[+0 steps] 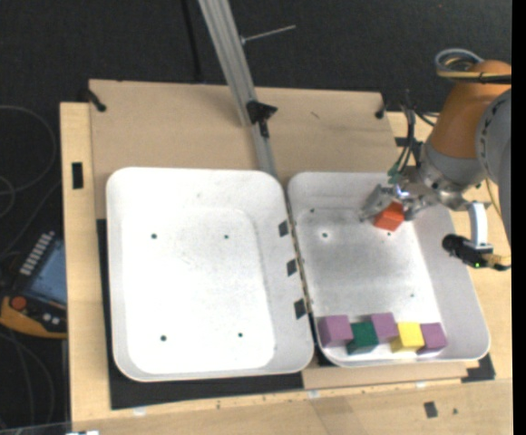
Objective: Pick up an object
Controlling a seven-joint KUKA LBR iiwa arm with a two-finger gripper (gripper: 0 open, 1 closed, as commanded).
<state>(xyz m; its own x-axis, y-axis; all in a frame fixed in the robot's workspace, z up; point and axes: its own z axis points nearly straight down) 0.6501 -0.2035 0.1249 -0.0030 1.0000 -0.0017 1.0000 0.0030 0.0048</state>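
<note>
A pale wooden tabletop (181,125) on a dark floor carries two shallow white bins side by side, the left bin (199,270) bare of blocks, the right bin (444,279) busy. Over the right bin's far end, the grey arm (467,134) with its orange band reaches in and hangs its jaws (392,208) above the bin floor. An orange block (389,218) sits directly beneath the fingertips and appears pinched between them, the jaws closed narrowly about it, though the slant of the view leaves the contact uncertain. To carry the pick through well, the arm would do best to rise straight and slowly, keeping the squeeze steady so the block does not twist free. Along the bin's near wall lie two purple blocks (336,328), a green block (364,336), a yellow block (411,335) and another purple one, well apart from the jaws.
</note>
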